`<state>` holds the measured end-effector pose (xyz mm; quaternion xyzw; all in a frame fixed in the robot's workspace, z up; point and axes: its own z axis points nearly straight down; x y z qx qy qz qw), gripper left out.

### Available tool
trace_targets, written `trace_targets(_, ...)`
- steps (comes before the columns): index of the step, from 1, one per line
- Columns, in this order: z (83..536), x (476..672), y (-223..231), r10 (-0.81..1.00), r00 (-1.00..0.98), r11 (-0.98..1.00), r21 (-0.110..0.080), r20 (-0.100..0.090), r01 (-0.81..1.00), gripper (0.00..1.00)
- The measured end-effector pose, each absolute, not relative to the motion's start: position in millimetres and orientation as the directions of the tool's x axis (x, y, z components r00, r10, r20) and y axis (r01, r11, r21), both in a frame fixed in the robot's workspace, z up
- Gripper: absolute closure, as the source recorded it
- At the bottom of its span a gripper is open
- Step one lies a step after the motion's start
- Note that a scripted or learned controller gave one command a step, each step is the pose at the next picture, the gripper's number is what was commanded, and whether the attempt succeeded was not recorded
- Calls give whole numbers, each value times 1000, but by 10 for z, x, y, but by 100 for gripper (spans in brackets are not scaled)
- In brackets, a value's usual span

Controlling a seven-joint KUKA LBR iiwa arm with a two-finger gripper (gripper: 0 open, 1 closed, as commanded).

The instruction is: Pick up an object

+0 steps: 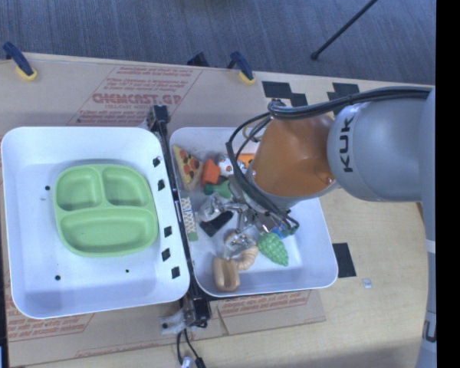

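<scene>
Bench (383,313) bears two white bins (15,205), side by side.

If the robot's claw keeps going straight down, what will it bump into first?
Probably the small pale toy lying right under the claw in the right white bin, beside the green bumpy toy. Depth is hard to judge from this slanted view, so that's a best guess.

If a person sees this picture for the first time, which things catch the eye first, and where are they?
The big grey arm with its orange band reaches in from the right and hangs over the right bin. Below it lies a heap of small toy foods, among them a pizza slice, a green cone and a hot dog. In the left bin sits a green divided plate.
</scene>
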<state>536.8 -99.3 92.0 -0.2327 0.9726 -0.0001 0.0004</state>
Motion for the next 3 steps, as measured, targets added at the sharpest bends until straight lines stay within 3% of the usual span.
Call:
trace_targets(1, 924, 5124, -956, -415, -910, 910, -3, 0, -415, 0)
trace_targets(2, 922, 5766, -972, -341, -940, 940, -1, -1, -341, 0)
trace_targets(3, 1024, 5773, -967, -341, -940, 940, -1, -1, -341, 100)
